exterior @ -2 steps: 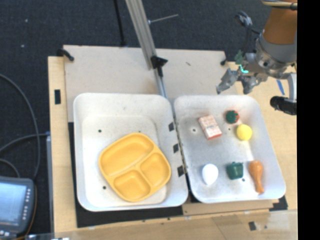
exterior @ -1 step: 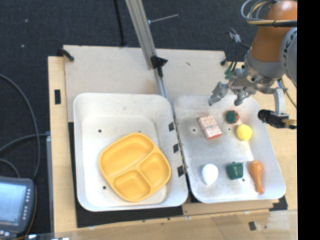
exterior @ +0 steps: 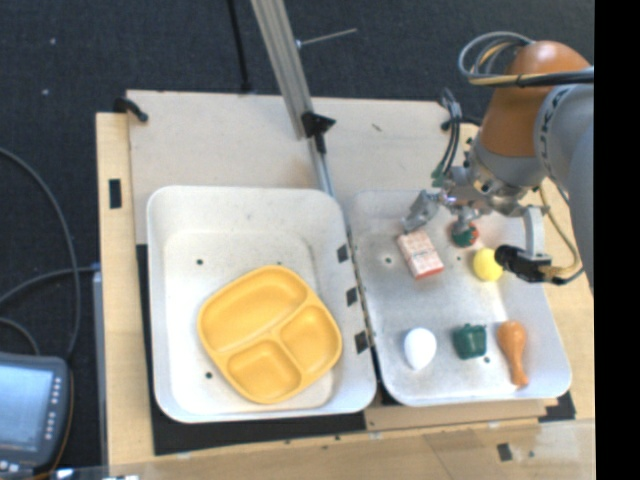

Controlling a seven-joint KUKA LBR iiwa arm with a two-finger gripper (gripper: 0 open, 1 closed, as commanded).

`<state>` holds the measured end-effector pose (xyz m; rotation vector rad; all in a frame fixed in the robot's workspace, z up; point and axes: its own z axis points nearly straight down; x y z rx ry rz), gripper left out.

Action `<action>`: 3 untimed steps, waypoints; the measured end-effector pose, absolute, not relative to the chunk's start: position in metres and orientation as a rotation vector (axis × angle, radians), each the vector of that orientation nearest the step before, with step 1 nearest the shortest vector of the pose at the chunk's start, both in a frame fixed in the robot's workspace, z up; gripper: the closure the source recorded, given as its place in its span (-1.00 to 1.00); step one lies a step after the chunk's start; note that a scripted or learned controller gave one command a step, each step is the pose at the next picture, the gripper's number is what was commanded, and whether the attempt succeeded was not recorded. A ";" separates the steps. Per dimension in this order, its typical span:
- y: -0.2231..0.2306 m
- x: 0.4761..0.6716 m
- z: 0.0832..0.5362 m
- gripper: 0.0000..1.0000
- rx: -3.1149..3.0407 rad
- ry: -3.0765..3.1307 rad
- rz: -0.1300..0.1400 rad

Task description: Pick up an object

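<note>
The right bin [exterior: 385, 228] holds several small things. A pink box [exterior: 421, 255] lies near its middle, with a yellow ball [exterior: 487, 265] to the right of it. Nearer the front lie a white egg-shaped thing [exterior: 419, 347], a dark green piece [exterior: 469, 341] and an orange carrot-like thing [exterior: 514, 349]. My gripper [exterior: 441, 220] hangs over the back of this bin, just above and behind the pink box. It is open, its fingers spread, with nothing between them. A small dark green and red object [exterior: 463, 235] sits by the right finger.
The left bin [exterior: 180, 218] holds a yellow divided tray [exterior: 268, 333]. A slanted metal pole [exterior: 290, 68] rises behind the bins, its foot between them. The arm's orange band [exterior: 525, 98] is over the bench's back right.
</note>
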<state>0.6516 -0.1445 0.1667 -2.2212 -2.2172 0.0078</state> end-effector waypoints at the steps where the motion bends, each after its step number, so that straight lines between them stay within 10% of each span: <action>1: -0.148 0.661 0.113 -1.00 -2.221 -2.221 0.006; 2: -0.149 0.663 0.128 1.00 -2.227 -2.224 -0.002; 3: -0.160 0.663 0.184 1.00 -2.227 -2.225 -0.005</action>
